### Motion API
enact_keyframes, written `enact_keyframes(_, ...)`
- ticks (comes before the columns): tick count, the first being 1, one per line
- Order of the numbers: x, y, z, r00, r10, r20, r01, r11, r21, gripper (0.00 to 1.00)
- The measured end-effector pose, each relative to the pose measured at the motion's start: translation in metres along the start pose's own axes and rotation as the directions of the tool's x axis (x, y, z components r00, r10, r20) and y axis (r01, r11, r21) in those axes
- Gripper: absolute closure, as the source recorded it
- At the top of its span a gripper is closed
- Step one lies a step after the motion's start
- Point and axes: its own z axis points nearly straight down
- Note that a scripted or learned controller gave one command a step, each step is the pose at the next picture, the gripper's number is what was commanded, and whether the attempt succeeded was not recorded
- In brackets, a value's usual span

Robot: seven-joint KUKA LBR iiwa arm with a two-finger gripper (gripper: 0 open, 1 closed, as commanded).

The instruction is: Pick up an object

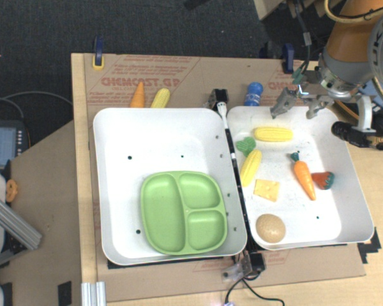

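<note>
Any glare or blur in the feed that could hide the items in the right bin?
Camera view: even overhead light, soft shadows, no glare on the right bin; corn cob, carrot and cheese slice read sharp; gripper slightly soft.

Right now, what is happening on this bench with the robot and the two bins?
The arm reaches in from the right, and its gripper hangs open over the far edge of the right bin, holding nothing. Below it lie toy foods: two corn cobs, a carrot, a cheese slice and a bread roll. The left bin holds a green divided plate. No object is picked up yet.
</note>
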Motion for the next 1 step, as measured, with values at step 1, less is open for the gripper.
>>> enact_keyframes(1,-0.0655,-0.0552,0.1036,1.000,0.007,0.000,-0.007,1.000,0.012,0.00)
